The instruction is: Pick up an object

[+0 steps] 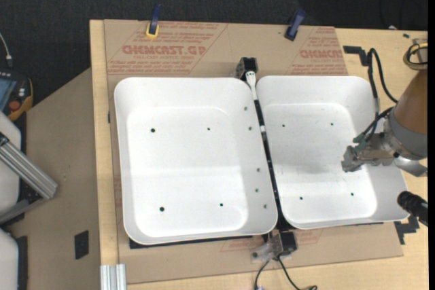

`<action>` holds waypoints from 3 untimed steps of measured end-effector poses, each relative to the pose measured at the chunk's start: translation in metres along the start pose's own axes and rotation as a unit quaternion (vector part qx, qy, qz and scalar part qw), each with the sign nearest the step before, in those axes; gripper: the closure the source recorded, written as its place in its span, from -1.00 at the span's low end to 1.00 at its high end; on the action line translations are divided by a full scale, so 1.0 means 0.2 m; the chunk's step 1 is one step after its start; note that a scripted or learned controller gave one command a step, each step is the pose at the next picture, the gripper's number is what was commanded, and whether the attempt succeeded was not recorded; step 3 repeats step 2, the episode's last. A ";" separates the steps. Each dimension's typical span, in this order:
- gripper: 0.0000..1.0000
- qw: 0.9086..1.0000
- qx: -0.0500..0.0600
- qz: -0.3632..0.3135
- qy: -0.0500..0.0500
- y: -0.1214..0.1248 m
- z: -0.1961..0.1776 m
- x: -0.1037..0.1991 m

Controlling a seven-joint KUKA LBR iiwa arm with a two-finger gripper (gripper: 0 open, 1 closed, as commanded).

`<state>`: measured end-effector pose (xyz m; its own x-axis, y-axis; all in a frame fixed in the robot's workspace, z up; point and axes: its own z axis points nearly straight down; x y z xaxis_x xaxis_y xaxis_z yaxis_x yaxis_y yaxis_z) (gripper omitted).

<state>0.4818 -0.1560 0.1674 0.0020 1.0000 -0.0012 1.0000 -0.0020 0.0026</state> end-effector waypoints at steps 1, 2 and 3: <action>1.00 1.000 -0.003 -0.006 0.001 0.19 -0.26 0.42; 1.00 1.000 -0.002 -0.006 0.002 0.46 -0.28 0.86; 1.00 1.000 -0.002 -0.006 0.002 0.46 -0.28 0.86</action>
